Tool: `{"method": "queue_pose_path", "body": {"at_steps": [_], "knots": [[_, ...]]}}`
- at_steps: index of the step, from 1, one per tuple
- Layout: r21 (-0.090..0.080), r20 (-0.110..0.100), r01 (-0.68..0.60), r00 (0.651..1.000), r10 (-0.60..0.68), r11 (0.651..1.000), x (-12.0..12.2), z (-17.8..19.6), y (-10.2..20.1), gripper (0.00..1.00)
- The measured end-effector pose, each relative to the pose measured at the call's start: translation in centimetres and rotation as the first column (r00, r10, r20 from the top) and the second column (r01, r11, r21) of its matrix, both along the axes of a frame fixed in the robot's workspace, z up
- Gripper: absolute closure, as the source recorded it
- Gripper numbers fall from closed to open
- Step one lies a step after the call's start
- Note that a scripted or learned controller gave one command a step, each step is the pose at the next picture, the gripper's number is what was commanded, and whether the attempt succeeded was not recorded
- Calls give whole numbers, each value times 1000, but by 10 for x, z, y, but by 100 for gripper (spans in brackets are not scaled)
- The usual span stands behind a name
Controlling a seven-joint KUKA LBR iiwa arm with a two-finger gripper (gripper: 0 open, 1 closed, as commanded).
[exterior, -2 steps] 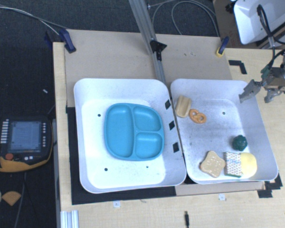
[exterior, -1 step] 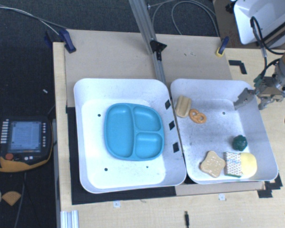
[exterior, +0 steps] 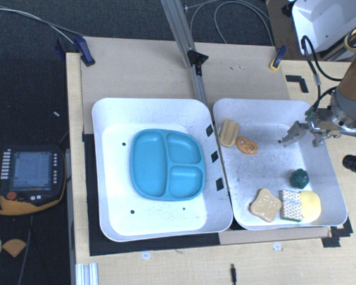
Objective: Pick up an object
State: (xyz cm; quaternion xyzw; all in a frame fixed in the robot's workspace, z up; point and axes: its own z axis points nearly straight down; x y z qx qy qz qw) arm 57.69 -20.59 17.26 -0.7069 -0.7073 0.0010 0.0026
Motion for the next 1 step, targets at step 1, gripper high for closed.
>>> {"method": "queue_pose_path", "body": {"at_steps": [1], "knots": [[0,0,-1,1000,1,1000,-3,-48,9,0]]}}
